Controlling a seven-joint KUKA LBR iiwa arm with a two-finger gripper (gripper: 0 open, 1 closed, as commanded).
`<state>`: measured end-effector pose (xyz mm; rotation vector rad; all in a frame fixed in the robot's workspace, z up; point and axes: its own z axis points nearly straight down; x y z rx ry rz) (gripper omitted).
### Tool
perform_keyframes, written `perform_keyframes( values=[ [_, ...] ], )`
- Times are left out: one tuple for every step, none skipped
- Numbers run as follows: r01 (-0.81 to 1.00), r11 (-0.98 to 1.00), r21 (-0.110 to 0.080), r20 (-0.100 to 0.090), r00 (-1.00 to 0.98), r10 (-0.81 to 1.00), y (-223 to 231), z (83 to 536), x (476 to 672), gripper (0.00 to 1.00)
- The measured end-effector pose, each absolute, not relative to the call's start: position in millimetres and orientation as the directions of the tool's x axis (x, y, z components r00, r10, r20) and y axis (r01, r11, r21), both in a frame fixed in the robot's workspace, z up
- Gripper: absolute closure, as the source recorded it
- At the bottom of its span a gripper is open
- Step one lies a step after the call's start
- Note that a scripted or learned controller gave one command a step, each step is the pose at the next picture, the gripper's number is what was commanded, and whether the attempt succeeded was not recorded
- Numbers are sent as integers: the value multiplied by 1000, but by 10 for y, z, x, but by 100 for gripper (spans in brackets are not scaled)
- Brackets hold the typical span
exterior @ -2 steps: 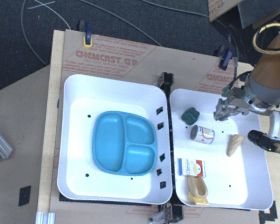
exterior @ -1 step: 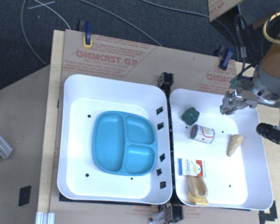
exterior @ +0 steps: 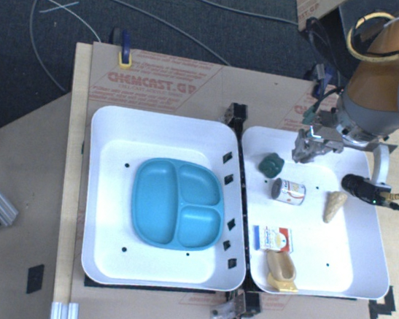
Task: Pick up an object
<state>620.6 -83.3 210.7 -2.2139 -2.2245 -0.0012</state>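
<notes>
- Can (exterior: pixel 288 191) is the object closest to the gripper (exterior: pixel 308 150); it lies on its side in the right bin (exterior: pixel 360 277), toward that bin's far left part.
- From the gripper, the can lies nearward and slightly left. Its long axis runs left to right across the bin.
- Gripper position: above the far part of the right bin, just right of a green lump (exterior: pixel 272 164). Nothing is visible between its fingers.
- Finger spacing cannot be determined; the fingertips appear as one grey mass against the white bin floor.
- Judgement: a short move toward the near side places the gripper over the can. Closing across the short axis calls for fingers aligned near-to-far.
- Other candidates in the right bin: a pale cone (exterior: pixel 334 206) to the right of the can, a small box (exterior: pixel 273 238) nearer, and a tan piece (exterior: pixel 281 270) nearest of all, just beside the box.
- Left bin (exterior: pixel 106 142) holds a blue tray (exterior: pixel 177 203), well apart from the gripper.
- Hard to make out: the can label, the box print, and the nature of the green lump.
- Arm is cut off at the right edge.
</notes>
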Motion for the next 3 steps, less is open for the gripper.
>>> perform_keyframes(
  values=[
    [1000, 5, -2, 3, -5, 1000, -302, 2070, 6195, 100],
    [1000, 7, 3, 3, -7, 1000, 234, 2228, 6338, 100],
    [1000, 6, 1, 2, -6, 1000, 793, 2141, 6375, 100]
  ],
)
